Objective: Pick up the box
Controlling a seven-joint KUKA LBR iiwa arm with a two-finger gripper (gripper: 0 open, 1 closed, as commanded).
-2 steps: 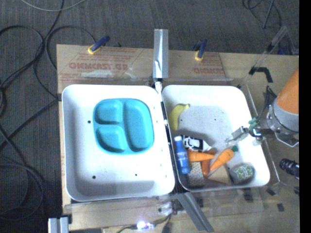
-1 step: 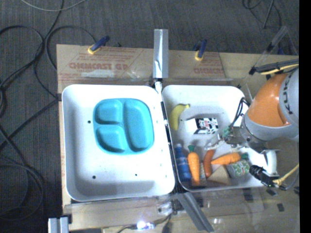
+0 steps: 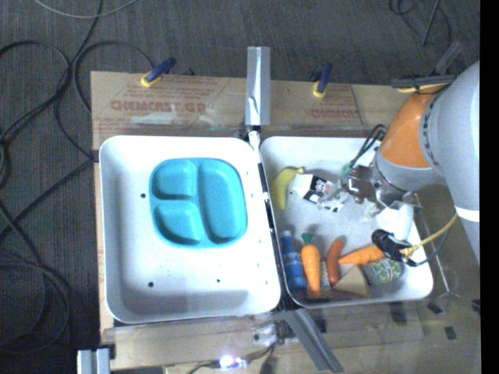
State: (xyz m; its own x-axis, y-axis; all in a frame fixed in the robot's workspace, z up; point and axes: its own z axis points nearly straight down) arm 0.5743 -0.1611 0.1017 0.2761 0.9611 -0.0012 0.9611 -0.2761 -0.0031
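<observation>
Carrots [image 3: 312, 265] are crowding what I'm taking for the brown box [image 3: 352, 285] at the right bin's [image 3: 327, 150] near wall. My gripper [image 3: 341, 192] is hovering farther back, opening impossible to tell. I'm risking grabbing neighbouring clutter instead.

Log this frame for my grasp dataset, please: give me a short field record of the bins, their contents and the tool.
left bin: holds a blue divided tray
right bin: holds a clutter of small items
near its left wall: yellow banana, blue bottle
front row: two orange carrots, one more pointing right
box: cannot tell which item it is
tool: low over the back of the right bin, finger state unclear
arm: enters from the right
</observation>
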